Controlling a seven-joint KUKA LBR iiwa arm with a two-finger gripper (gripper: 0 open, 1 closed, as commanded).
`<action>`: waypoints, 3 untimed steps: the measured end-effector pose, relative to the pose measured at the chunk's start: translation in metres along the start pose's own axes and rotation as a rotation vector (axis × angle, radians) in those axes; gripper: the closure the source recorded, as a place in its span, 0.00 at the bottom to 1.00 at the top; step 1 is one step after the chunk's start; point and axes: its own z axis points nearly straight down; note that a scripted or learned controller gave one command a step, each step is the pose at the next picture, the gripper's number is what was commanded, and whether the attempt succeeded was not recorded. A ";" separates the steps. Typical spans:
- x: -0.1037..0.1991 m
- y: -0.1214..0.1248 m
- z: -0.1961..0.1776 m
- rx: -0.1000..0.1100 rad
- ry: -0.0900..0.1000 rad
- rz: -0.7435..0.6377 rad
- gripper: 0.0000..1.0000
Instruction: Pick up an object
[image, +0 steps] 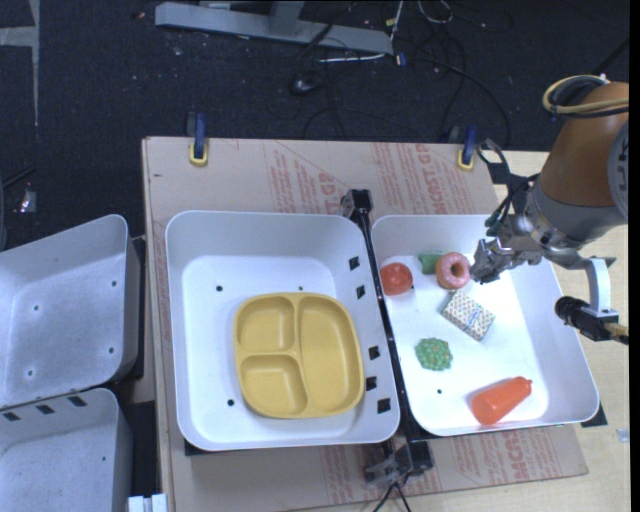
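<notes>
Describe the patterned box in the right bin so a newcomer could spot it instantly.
Start at the right shallow white bin, then go to its middle. The small blue-and-white patterned box lies there tilted, below the pink ring doughnut and above the green knobbly round toy. It is the one angular, patterned item among them.

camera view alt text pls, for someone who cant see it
A grey arm's gripper hangs over the right bin beside a pink donut, with a tomato, patterned box, green ball and orange bottle. The left bin holds a yellow tray.
</notes>
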 end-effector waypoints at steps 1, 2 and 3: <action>0.000 0.002 -0.049 0.000 0.000 -0.003 1.00; 0.059 -0.005 -0.053 0.006 0.004 -0.009 1.00; 0.109 -0.010 -0.056 0.007 0.004 -0.008 1.00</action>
